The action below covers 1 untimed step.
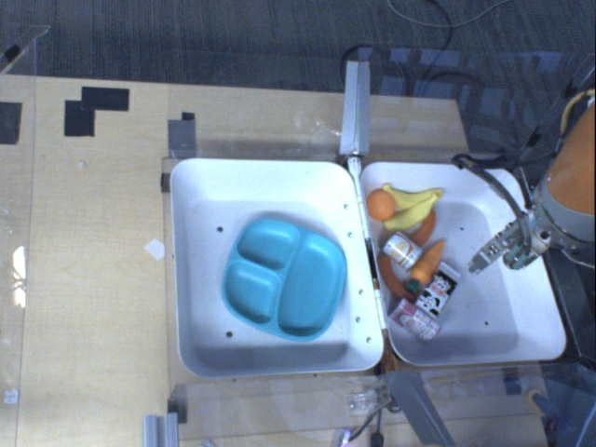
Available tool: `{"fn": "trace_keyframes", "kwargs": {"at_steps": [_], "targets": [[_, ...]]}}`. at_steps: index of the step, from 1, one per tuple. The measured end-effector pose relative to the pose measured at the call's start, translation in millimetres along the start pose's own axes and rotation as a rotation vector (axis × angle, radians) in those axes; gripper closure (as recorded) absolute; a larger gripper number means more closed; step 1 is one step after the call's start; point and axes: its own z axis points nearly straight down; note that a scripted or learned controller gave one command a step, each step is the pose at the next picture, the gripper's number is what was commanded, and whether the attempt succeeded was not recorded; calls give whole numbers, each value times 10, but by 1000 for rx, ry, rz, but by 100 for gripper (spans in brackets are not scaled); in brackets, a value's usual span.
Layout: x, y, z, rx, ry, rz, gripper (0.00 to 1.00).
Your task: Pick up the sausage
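The sausage (390, 278) is a reddish-brown length lying at the left side of the right bin (521, 343), partly under a small can (400, 250) and an orange carrot (426, 264). A similar reddish piece (427, 228) pokes out from under the banana (410, 208); I cannot tell whether it is the same item. My gripper (481, 260) hangs over the middle-right of that bin, to the right of the pile and apart from it, with nothing seen in it.
An orange (379, 204) sits beside the banana at the bin's back left. A black-and-white carton (435, 293) and a small packet (414, 319) lie in front of the carrot. The left bin (200, 343) holds a blue divided plate (284, 277).
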Motion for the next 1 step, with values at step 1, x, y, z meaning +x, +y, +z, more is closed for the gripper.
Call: {"fn": "trace_keyframes", "kwargs": {"at_steps": [1], "targets": [[289,216,-180,-2,-1,-652,100]]}}
